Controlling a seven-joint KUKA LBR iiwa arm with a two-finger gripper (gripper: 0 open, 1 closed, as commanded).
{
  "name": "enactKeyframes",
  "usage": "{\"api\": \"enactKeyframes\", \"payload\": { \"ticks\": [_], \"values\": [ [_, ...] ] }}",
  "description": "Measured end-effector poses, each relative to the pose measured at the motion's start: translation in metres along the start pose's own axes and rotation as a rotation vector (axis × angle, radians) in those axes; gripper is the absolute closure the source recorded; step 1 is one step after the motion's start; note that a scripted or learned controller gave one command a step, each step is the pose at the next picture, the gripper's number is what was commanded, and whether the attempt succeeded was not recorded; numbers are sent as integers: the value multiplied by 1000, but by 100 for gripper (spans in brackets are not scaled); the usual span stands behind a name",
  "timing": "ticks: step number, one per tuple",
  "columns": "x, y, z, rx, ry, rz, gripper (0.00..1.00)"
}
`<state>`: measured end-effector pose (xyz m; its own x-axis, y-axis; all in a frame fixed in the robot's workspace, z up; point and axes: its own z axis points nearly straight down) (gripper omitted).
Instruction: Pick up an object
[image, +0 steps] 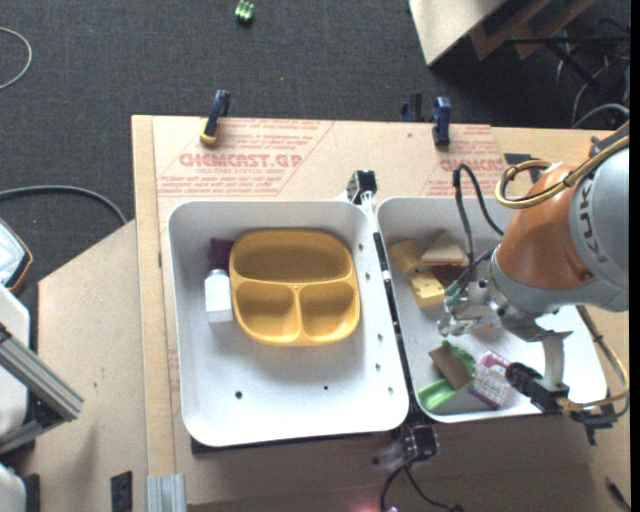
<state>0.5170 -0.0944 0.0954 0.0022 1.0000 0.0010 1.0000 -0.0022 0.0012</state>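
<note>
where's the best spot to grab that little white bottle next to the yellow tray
Probably by its narrow body, coming straight down. The small white bottle lies in the left bin, seemingly pressed against the yellow divided tray on one side, so fingers should close along its free ends rather than across the tray side.

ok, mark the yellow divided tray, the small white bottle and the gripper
yellow divided tray (293, 262): camera view, floor of its long compartment.
small white bottle (218, 297): camera view, its body.
gripper (455, 308): camera view, its tip.

I log two white bins side by side on a cardboard sheet, with three clamps along its far edge.
</note>
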Motion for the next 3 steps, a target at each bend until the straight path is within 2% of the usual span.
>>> {"api": "enactKeyframes", "payload": {
  "ticks": [1, 2, 3],
  "values": [
    [-3, 6, -44, -5, -3, -3, 100],
    [-8, 6, -108, -7, -3, -3, 100],
    [-8, 7, -131, -5, -3, -3, 100]
  ]
}}
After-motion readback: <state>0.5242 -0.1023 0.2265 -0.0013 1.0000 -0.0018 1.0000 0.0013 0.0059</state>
